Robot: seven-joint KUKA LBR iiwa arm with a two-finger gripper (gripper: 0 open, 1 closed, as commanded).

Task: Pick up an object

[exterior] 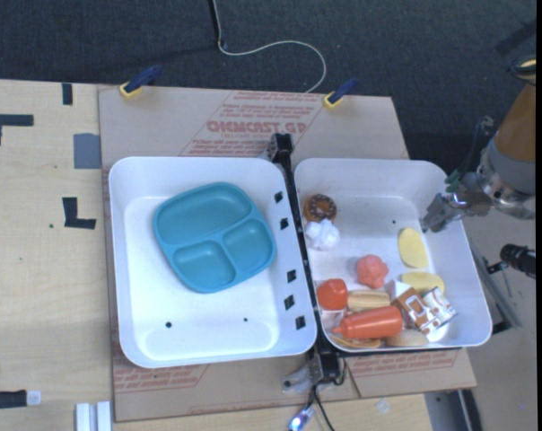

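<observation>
Nearest the camera, along the near wall of the right bin (459,335), toy food lies in a heap: a hot dog (374,323) with a red sausage, a small white-and-orange carton (425,311) touching its right end, and a red tomato-like piece (331,293) at the left, close to the divider between the bins. Just behind the carton lies a pale yellow piece (422,282), and farther back a second, rounder yellow piece (414,247) rests by itself. A pinkish-red lump (371,270) sits between the tomato-like piece and the yellow ones. Beyond that, near the divider, a crumpled white object (322,233) touches a brown doughnut-like round (320,207) just behind it.

Left of the divider, the left bin (136,330) holds a blue divided plate (215,236) with three compartments, lying flat and turned at a slant, toward the far half of the bin.

At the right bin's right rim, toward its far corner, the gripper (437,215) hangs over the edge, apart from every piece of toy food; the rounder yellow piece is the closest thing to it. Whether its fingers are spread or closed cannot be told from this angle, and nothing is seen between them. The grey arm (509,173) with its orange band reaches in from the right.

Farther back, both bins rest on a sheet of cardboard (244,124) printed with red lettering, held by two yellow-and-blue clamps (140,81) at its far corners. A thin white cable (271,50) loops over the dark floor beyond.
</observation>
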